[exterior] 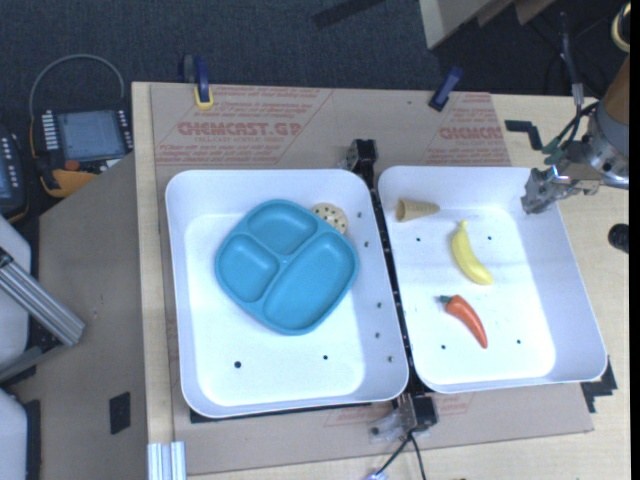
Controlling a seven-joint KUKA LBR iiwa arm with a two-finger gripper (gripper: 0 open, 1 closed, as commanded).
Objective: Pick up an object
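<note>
**Desk inventory: two bins, claw at far right**

Item 1. Left bin [200, 368]: you have a blue divided plate [287, 265] lying flat near the middle, three compartments showing. A round cookie [329, 215] lies at the plate's far right edge, partly tucked behind it.

Item 2. Right bin [560, 348]: you have three loose objects, all apart from one another.
- Ice cream cone [416, 208], lying on its side at the far left of the bin, near the wall shared with the left bin.
- Banana [470, 254], yellow, lying lengthwise just nearer than the cone, about mid-bin.
- Chili pepper [467, 319], red-orange with a green stem end, lying at a slant nearer than the banana.

Item 3. Claw [538, 193]: you find it over the far right corner of the right bin, at the bin's rim, well apart from the cone, banana and pepper. Nothing shows between its fingers. Whether they stand apart or together you cannot tell at this size and angle.

Item 4. Desk [300, 128]: brown sheet with red print, two clamps [203, 80] at its far edge.
</note>
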